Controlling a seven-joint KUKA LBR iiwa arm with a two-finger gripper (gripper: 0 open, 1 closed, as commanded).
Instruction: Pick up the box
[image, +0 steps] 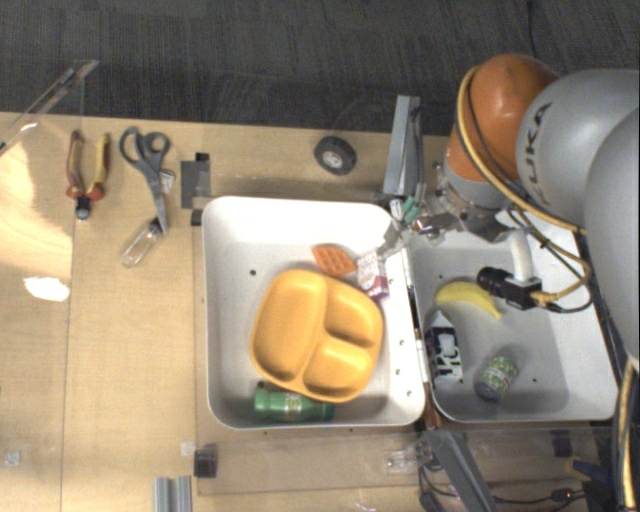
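A small white and purple box (371, 273) lies at the right edge of the left bin (225, 300), beside an orange snack piece (335, 260). My gripper (393, 236) hangs over the divide between the two bins, its tip just above and right of that small box. Whether it touches the box cannot be made out. A black and white carton (443, 353) lies against the left wall of the right bin (590, 400).
A yellow divided plate (318, 333) fills the middle of the left bin, with a green bottle (290, 403) at its front edge. The right bin holds a banana (468, 297) and a green can (497, 374). Scissors (152, 170), pliers (85, 170) and a tape roll (335, 154) lie on the bench.
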